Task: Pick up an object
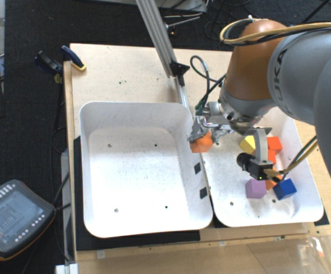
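The orange block [201,144] sits right at the tips of the gripper [200,135]. It is over the inner edge of the right bin [302,207], just beside the wall where the two bins meet. The grey fingers come down onto the top of the block and seem to pinch it, one on each side. I cannot tell if the block is lifted off the bin floor or resting on it.

The arm [291,67] is big and grey. It has an orange band [254,53] above the wrist. It reaches in from the right and hangs over the far part of the right bin.

More blocks lie in the right bin, on the other side of the arm from the orange block. A yellow block [247,145] is the nearest one to the orange block. Another orange block [274,144] is just past the yellow one. A purple block [255,189] lies nearer the front edge of the bin. A blue block [285,189] is just beside the purple one.

The left bin [137,170] is next to the orange block, across the shared wall. Its floor is white with little dark specks.

Both bins stand on a pale wooden bench [120,73]. A grey handheld pad with a screen [11,218] lies on the floor, far from the orange block, past the left bin.
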Action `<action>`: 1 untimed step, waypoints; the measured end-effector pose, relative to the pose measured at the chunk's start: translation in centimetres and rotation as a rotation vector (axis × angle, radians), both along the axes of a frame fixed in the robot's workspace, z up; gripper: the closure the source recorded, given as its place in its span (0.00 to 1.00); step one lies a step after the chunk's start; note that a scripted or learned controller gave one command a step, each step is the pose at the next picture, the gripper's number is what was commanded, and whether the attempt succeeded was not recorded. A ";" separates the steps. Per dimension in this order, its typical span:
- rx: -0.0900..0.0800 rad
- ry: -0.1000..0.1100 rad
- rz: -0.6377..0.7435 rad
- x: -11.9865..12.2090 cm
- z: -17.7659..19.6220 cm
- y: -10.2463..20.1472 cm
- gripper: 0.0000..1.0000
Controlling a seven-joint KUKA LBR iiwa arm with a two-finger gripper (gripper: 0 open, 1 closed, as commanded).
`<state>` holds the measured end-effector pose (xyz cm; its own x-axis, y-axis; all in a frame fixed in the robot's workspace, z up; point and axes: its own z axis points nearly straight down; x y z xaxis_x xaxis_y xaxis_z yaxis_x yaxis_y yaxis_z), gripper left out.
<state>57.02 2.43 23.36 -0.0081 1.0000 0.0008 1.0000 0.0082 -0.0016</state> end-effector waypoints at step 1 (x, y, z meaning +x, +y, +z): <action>0.001 -0.003 0.000 1.7 1.0 4.9 1.00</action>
